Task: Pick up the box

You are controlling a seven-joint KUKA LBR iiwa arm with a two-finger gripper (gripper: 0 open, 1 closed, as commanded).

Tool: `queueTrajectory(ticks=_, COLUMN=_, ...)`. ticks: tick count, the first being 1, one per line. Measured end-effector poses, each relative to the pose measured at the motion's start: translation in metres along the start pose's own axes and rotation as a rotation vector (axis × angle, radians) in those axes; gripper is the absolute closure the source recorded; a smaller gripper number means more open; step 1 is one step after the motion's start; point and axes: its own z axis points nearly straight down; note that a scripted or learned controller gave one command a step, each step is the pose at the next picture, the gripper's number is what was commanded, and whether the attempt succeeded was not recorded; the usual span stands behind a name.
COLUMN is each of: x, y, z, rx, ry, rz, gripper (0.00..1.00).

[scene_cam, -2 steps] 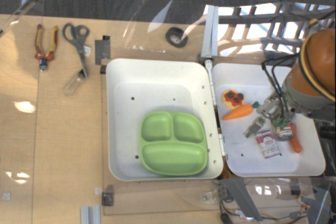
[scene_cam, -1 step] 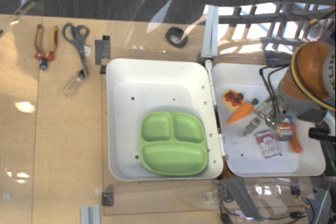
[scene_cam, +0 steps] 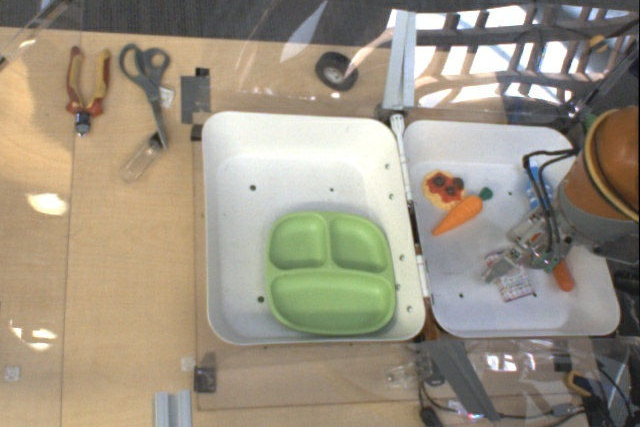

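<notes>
Box (scene_cam: 517, 288), a small flat pale packet with dark print, lies near the front of the right bin (scene_cam: 600, 320), just in front of the end effector and a little to its left.

On the bare table (scene_cam: 100, 265), far left, lie red-handled pliers (scene_cam: 79, 87), then grey scissors (scene_cam: 148, 85) with a clear tube-like piece (scene_cam: 140, 158) beside the blades, and a small dark bracket (scene_cam: 196, 95). A roll of black tape (scene_cam: 337, 69) sits behind the bins.

The left bin (scene_cam: 225, 215) holds a green divided plate (scene_cam: 330, 272), two small compartments at the back and one wide one at the front, resting toward the bin's front right part.

The right bin holds a red and yellow toy (scene_cam: 443, 185) toward the back left, a carrot (scene_cam: 459, 214) with a green top lying at a slant just beside it, the box, and a small orange-red thing (scene_cam: 564, 277) near the right of the box, too small to identify.

The arm (scene_cam: 610, 170) reaches in from the right, its orange band over the bin's right side with cables looping beside it. The end effector (scene_cam: 520, 255) is low over the bin floor, pointing down and to the left, just behind the box. Its metal parts blur together, so I cannot tell how far it is open or whether it has hold of anything.
</notes>
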Motion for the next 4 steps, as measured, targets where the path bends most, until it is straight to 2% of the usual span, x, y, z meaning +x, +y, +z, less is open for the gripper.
queueTrajectory(ticks=1, x=-0.003, y=0.005, z=-0.013, rx=-0.010, ry=-0.013, rz=-0.002, gripper=1.00)
queueTrajectory(ticks=2, x=0.019, y=0.054, z=-0.097, rx=0.000, ry=0.006, rz=0.011, gripper=1.00)
queueTrajectory(ticks=3, x=0.019, y=0.053, z=-0.097, rx=0.001, ry=0.006, rz=0.012, gripper=0.00)
queueTrajectory(ticks=4, x=-0.010, y=-0.016, z=-0.060, rx=0.005, ry=0.009, rz=0.120, gripper=0.00)
